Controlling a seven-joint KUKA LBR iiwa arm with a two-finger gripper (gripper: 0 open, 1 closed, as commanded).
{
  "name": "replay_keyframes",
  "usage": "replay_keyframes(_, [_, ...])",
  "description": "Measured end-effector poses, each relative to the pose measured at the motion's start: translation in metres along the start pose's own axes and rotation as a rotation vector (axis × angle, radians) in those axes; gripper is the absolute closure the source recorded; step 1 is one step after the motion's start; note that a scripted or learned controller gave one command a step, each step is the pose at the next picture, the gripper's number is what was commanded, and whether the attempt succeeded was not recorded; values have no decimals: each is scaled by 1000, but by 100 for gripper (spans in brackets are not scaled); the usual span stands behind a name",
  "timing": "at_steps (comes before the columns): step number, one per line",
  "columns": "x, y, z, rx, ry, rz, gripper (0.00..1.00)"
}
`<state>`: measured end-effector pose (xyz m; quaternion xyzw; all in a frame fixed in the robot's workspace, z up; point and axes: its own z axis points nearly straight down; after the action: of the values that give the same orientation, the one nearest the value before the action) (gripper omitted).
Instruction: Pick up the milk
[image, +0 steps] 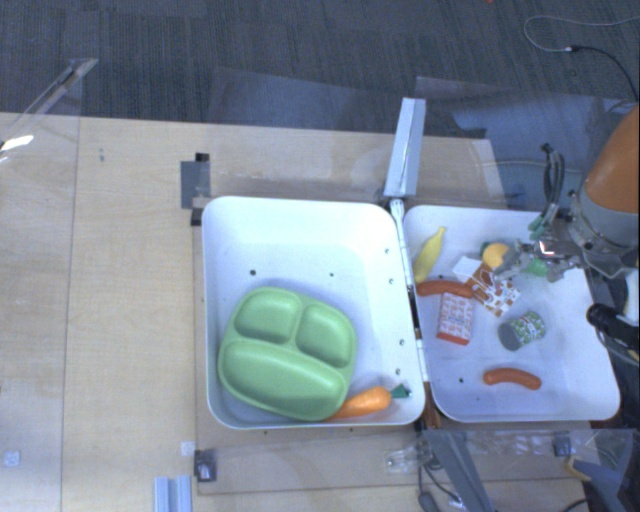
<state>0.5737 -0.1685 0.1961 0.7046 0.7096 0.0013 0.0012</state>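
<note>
Two shallow white bins sit side by side on the wooden bench (100, 300), the left bin (300, 225) larger in view than the right bin (580, 390). The grey arm (610, 210) with its orange band enters at 3 o'clock and ends over the upper part of the right bin. A green divided tray (287, 352) fills the left bin's 7 o'clock quarter, with a carrot (362, 402) touching its 5 o'clock edge. In the right bin, the milk (455, 318), a small orange-and-white carton, lies flat left of centre, just beside a red sausage (443, 288) at its 12 o'clock. A banana (429, 253) lies at the bin's 10 o'clock. A second patterned packet (493, 292) lies at the milk's 2 o'clock, a round yellow fruit (494, 254) above it. A greyish can (523, 329) lies at 3 o'clock of the milk, another sausage (512, 378) at 5 o'clock. The gripper (535, 255) hangs near the yellow fruit, apart from the milk; whether it is clenched or released cannot be told.
</note>
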Motion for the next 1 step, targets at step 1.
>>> replay_keyframes(1, [-13,50,90,-5,-1,-160,0])
